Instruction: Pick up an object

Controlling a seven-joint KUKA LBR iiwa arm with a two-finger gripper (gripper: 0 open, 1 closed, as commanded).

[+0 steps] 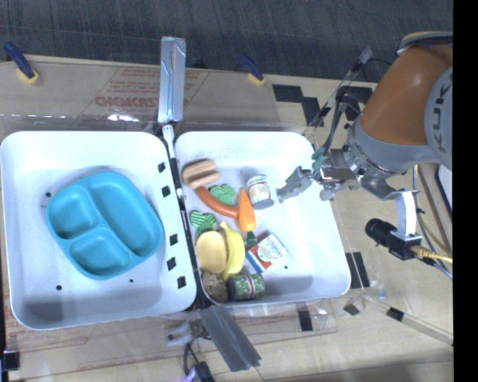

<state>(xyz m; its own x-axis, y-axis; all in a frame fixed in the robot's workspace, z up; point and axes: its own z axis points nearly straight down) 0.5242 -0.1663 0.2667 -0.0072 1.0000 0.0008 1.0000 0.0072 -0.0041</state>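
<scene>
Hand [291, 188] over right bin [323, 249] — grip unreadable; smooth blue divided tray [103, 224] lies left.

- The two white bins [88, 305] look like smooth, slightly glossy plastic.
- The blue divided tray [103, 223] is smooth plastic with a soft sheen.
- The toy carrot [246, 211], banana [234, 251] and hot dog [200, 171] look like smooth moulded plastic.
- The small jar [259, 190] has a paper-like label.
- The counter [398, 289] shows pale, matt wood grain.
- The gripper [291, 186] is dull grey metal.
- The arm's orange band [402, 86] is glossy.
- The floor [103, 10] looks dark, rough and woven.
</scene>
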